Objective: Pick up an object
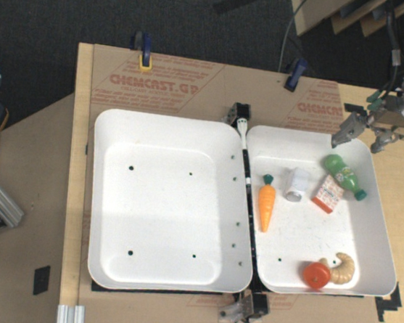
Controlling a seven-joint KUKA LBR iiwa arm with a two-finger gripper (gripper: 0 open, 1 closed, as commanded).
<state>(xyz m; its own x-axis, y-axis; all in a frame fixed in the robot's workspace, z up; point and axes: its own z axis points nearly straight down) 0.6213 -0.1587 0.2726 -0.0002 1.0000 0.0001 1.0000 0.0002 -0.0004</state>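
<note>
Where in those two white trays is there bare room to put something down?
The left bin is bare across its floor. In the right bin, there's bare floor between the carrot and the tomato. Its far end is crowded: cup, carton, green bottle.

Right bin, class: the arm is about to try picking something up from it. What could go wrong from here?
The green bottle and the red-and-white carton lie touching, so the gripper, open above the right bin's far corner, might nudge one while closing on the other. The tomato and croissant also touch near the front rim, leaving little finger room.
</note>
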